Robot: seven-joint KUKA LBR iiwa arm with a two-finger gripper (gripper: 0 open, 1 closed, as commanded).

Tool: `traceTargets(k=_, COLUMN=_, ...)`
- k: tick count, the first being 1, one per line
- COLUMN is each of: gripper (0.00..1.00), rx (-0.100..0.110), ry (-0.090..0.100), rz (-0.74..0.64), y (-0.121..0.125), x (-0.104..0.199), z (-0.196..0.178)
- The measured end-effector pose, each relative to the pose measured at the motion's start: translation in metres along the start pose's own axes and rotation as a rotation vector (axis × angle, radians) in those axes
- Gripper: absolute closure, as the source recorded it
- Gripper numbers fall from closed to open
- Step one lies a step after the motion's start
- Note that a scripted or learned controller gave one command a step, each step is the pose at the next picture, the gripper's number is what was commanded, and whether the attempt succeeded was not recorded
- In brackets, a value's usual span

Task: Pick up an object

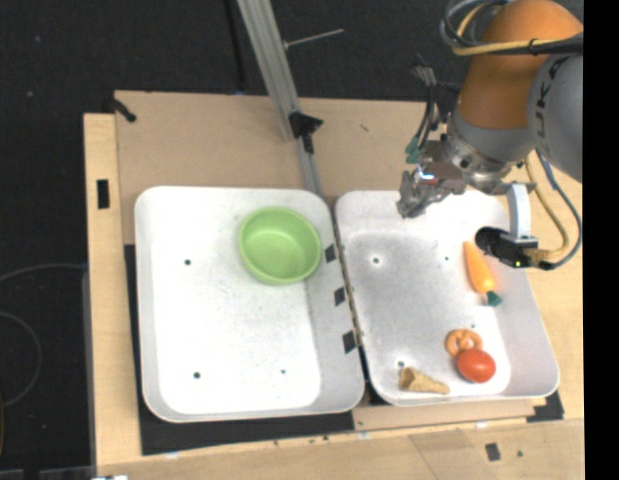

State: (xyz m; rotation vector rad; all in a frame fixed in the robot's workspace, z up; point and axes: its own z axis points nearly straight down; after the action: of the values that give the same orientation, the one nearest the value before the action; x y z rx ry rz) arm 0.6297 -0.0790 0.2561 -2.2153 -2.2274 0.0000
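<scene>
My gripper [413,204] hangs over the far edge of the right bin [409,298], pointing down, with nothing visible between its fingers. An orange carrot [479,269] lies near the bin's right wall, below and right of the gripper. A red tomato [476,366] sits near the front right corner, touching a small orange fruit [461,342] just behind it. A tan cone-shaped piece [422,380] lies by the front wall. A green bowl [279,245] stands upright in the left bin [189,308], near its far right corner.
A grey metal pole [274,68] slants up from the gap between the bins at the back. A black cable and sensor [504,245] hang by the right bin's right wall, close to the carrot. The wooden bench [189,138] surrounds both bins.
</scene>
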Motion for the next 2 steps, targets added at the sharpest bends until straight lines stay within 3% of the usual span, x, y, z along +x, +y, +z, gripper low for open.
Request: traceTargets(k=2, gripper=1.00, rx=0.001, ry=0.000, rz=0.000, y=-0.035, x=0.090, z=0.021)
